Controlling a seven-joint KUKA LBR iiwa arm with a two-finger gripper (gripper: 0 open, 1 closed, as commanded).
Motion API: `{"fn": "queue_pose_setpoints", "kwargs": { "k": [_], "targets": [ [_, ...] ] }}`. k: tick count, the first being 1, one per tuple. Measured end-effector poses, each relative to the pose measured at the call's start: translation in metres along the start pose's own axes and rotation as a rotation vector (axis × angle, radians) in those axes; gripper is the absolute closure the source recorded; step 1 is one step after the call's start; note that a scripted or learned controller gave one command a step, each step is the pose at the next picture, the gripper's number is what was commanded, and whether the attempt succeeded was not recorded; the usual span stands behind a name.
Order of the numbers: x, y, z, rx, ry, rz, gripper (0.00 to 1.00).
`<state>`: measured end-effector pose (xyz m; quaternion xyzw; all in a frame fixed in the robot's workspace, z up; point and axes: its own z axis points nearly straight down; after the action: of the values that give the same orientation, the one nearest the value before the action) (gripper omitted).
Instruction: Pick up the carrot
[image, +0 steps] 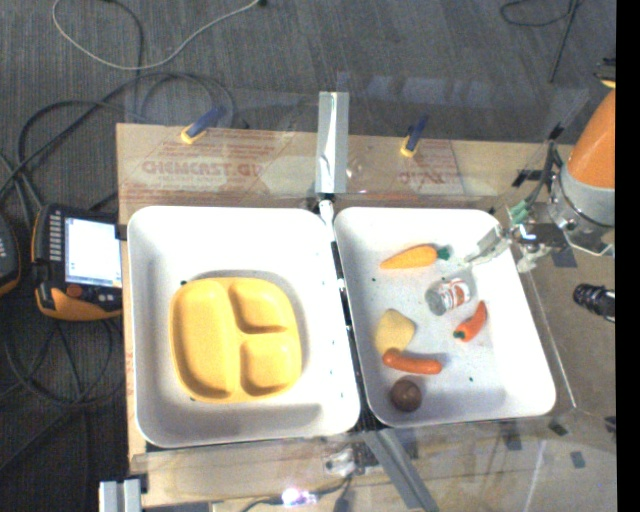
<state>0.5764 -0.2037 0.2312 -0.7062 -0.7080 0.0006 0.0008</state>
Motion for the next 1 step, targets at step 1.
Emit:
{"fn": "queue_pose_setpoints", "kwargs": {
  "k": [1],
  "targets": [
    [0.0334,0.0520,0.0475,0.001,-0.002,-0.031,0.00]
  ]
}}
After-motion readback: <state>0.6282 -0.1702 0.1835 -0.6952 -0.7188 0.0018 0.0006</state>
